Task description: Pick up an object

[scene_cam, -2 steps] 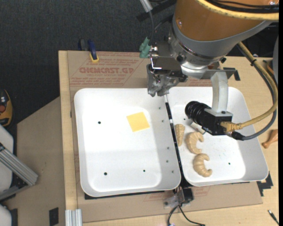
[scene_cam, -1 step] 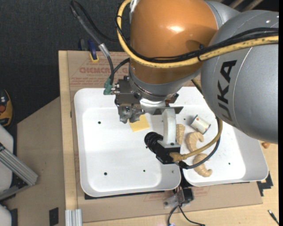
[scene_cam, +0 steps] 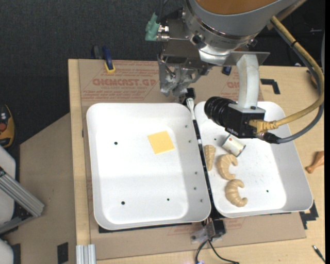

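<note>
since the gripper [scene_cam: 178, 85] hovers top centre, grip unreadable | we judge nothing picked | croissants [scene_cam: 227, 166] clustered lower right, reachable

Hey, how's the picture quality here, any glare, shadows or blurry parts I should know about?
In the camera view, the left bin looks bright and washed out across its floor, with a soft shadow toward its lower edge; the yellow square and three croissants read sharp; the arm at the top is close to the camera and soft, and the gripper beneath it is dark and hard to make out.
</note>
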### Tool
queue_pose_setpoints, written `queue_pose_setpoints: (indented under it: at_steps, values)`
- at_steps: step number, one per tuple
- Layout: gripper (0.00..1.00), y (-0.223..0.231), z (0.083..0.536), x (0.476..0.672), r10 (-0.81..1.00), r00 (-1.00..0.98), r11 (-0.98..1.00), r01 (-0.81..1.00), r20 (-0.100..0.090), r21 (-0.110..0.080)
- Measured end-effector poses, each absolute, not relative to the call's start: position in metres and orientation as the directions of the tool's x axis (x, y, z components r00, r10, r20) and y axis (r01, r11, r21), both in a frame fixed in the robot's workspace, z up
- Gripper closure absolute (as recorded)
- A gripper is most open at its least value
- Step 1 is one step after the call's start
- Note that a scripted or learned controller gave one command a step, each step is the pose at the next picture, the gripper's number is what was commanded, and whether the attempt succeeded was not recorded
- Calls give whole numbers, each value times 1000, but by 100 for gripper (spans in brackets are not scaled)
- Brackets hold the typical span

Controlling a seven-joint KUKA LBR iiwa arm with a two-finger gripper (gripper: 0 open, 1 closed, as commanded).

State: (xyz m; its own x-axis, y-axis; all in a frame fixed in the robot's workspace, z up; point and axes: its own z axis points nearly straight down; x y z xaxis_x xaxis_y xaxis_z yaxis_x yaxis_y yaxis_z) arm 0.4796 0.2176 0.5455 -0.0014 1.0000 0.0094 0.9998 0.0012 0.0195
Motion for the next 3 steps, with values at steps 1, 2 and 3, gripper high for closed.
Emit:
queue_pose_setpoints:
  at_steps: [1, 2, 3]
  values:
    - [100, 224, 372, 477, 1000, 1, -1, 1000, -8, -18]
    - [100, 224, 545, 479, 1000, -2, 2, 1000, 9, 18]
    - [100, 224, 320, 484, 1000, 2, -2, 1000, -8, -17]
